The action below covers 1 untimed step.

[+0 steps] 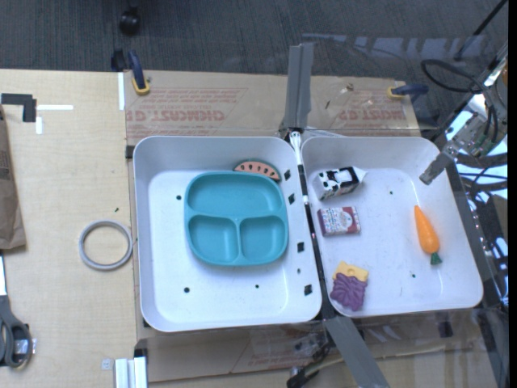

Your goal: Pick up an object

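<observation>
A: Which step is in hand now, do you think?

B: I judge it is the very start, the approach. The gripper (437, 169) is at the far right corner of the right bin (388, 293), just at the rim, and nothing is between it and any object. Whether it is wide or narrow I cannot tell; it is small and grey against the rim.

A: So nothing is picked yet. What is there to pick?

B: In the right bin there are four things. The carrot (426, 231) lies on the right side, with its green end toward the near wall, and it is the nearest one to the gripper. The black and white cow toy (338, 182) is at the far left of this bin, the small red packet (339, 221) is just near of it, and the purple grapes (350, 288) lie by the near wall, partly on a yellow piece.

A: And the left bin?

B: It has a teal divided plate (237, 220) and a watermelon slice (257, 169) beyond the plate's far edge.

A: What does the next move call for?

B: Probably to come down over the carrot, which lies apart from the others, and to close across its narrow width, not along its length.
</observation>
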Available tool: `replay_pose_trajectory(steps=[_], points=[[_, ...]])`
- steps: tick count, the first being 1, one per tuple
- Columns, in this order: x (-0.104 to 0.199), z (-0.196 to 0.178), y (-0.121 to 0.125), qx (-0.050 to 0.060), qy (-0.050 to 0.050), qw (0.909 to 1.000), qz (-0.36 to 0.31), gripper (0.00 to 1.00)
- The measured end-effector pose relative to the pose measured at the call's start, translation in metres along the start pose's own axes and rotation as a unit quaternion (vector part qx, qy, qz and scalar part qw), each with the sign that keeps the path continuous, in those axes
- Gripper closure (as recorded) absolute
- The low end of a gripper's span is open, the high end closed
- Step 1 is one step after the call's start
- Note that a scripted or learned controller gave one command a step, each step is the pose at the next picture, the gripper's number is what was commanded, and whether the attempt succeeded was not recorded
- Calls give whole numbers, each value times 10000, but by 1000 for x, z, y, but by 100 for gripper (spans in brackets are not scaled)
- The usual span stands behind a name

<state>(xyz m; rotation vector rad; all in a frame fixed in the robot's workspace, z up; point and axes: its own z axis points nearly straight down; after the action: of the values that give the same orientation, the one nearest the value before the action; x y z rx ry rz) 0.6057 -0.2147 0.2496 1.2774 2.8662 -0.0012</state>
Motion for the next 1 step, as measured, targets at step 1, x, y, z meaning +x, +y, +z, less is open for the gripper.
replay_pose_trajectory(steps=[1], points=[[55,157,-41,1,13,9994,345,0]])
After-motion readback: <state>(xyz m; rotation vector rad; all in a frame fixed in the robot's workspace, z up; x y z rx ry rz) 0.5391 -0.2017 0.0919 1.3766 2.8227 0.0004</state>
